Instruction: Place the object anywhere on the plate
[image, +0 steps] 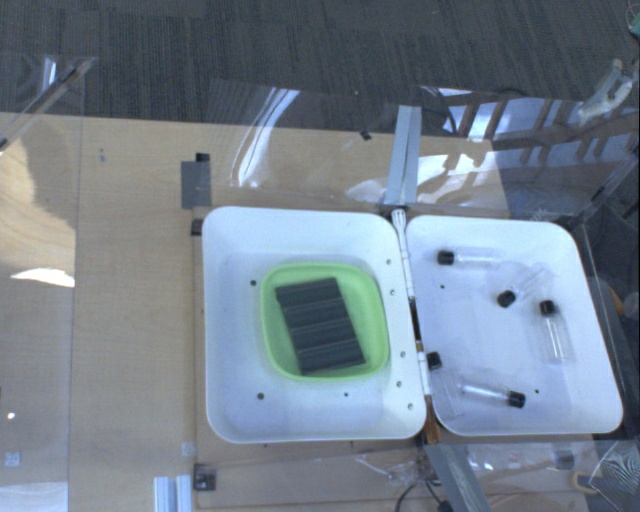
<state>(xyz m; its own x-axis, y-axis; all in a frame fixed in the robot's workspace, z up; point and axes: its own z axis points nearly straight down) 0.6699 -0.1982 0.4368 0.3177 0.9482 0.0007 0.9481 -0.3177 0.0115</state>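
Bright, even light — glare streaks the clear panels up top, shadows faint, the picture slightly soft.

Camera view: one fixed camera, mounted above the table and aimed downward at a slant. Both white bins are framed whole, the left bin near the centre, the right bin toward the right edge. Dark carpeted floor is taken in along the top. A moderate distance is kept.
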